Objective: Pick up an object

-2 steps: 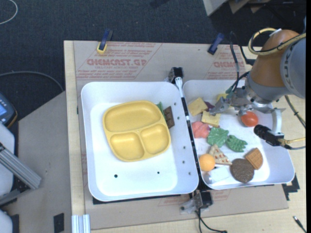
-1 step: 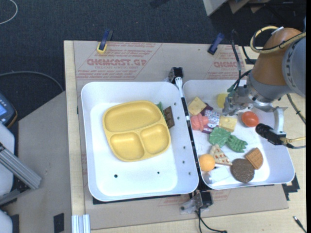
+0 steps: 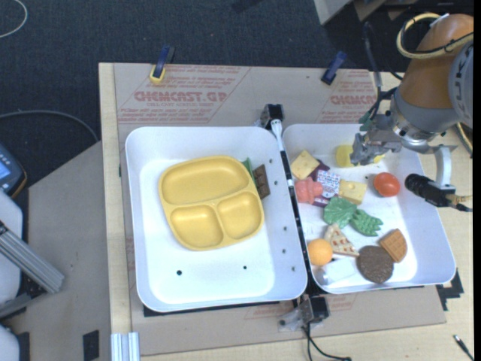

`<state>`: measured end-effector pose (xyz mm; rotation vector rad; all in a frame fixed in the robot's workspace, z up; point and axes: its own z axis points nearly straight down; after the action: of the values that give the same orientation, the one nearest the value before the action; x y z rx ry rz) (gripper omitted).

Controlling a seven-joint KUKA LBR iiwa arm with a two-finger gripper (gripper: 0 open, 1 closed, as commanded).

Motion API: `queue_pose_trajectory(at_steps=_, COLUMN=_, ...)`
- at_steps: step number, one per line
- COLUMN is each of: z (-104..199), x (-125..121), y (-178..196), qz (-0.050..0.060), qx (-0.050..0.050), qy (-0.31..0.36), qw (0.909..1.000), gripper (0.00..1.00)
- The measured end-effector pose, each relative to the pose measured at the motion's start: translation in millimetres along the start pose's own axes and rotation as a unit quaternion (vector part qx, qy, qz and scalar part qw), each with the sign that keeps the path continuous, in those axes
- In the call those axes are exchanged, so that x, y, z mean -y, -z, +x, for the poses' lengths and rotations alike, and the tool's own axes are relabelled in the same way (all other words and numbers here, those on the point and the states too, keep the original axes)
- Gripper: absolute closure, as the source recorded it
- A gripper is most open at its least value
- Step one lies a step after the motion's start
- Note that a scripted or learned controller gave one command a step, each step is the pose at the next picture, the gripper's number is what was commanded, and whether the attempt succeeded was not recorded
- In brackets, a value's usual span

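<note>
The right bin [image 3: 425, 265] holds several toy foods: a yellow cheese wedge [image 3: 304, 163], a pink piece [image 3: 307, 192], a purple wrapper [image 3: 327, 180], a red tomato [image 3: 386, 184], green leaves [image 3: 352, 215], an orange [image 3: 320, 252], a pizza slice [image 3: 341, 242], a brown cookie [image 3: 374, 264] and a cracker [image 3: 393, 244]. My gripper [image 3: 364, 153] hangs low over the bin's far part, right beside a small yellow piece [image 3: 343, 155]. Whether anything sits between its fingers is hidden.
The left bin [image 3: 150, 269] carries a yellow divided plate [image 3: 210, 201], with a small brown and green item [image 3: 259, 179] at its right edge. A black cylinder [image 3: 427, 189] juts over the right bin's far right side. Clamps hold the cardboard's far edge.
</note>
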<state>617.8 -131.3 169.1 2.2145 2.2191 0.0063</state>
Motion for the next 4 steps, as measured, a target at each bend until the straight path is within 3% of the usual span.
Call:
queue_pose_trajectory(at_steps=1, z=-0.2, x=-1.9, y=53.9, qz=0.000, qx=0.000, qy=0.000, qw=1.0000, gripper=1.00)
queue_pose_trajectory(at_steps=2, z=56.6, x=3.5, y=65.8, qz=0.004, qx=-0.002, qy=0.002, qw=1.0000, gripper=1.00)
queue_pose_trajectory(at_steps=3, z=63.5, x=9.4, y=45.0, qz=0.006, qx=-0.001, qy=-0.001, qw=1.0000, gripper=1.00)
queue_pose_trajectory(at_steps=4, z=67.5, x=4.6, y=66.2, qz=0.001, qx=0.000, qy=0.000, qw=1.0000, gripper=1.00)
